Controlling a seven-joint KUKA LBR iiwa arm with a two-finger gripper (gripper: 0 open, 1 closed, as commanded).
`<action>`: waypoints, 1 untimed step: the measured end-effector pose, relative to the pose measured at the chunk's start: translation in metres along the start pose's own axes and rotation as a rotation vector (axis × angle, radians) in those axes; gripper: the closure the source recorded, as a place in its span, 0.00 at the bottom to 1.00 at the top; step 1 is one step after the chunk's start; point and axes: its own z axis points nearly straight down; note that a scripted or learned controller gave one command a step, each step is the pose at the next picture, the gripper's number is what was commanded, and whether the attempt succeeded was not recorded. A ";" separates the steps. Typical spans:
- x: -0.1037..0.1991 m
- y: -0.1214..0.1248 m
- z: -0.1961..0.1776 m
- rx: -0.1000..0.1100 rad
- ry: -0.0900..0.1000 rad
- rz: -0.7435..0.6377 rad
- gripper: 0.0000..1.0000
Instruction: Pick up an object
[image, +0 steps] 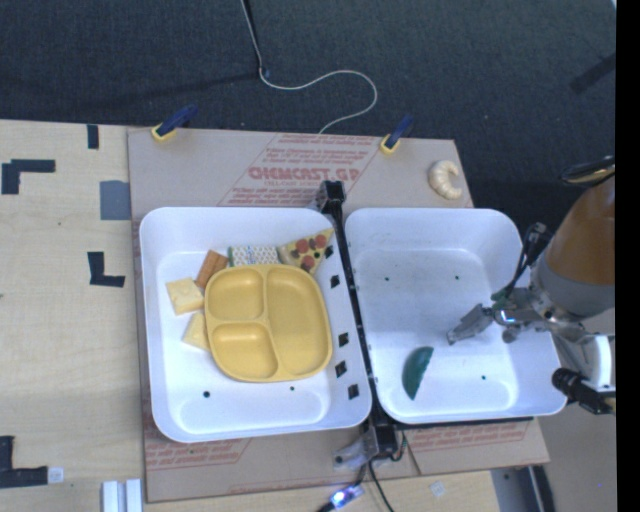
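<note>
the pincer (470, 328) hangs over the right bin (400, 240), its fingers spread apart and grasping nothing. a dark green object (416, 370) lies on that bin's floor, near the pincer. a yellow divided plate (268, 322) sits in the left bin (165, 235).

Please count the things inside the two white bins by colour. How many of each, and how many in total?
Yellow divided plate: 1
Pale yellow or tan flat pieces beside and partly under the plate: about 3
Patterned pieces behind the plate: about 2, unclear
Green object: 1
Total: about 7
</note>
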 end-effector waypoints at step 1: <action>0.001 0.000 0.054 -0.001 -0.001 0.000 0.00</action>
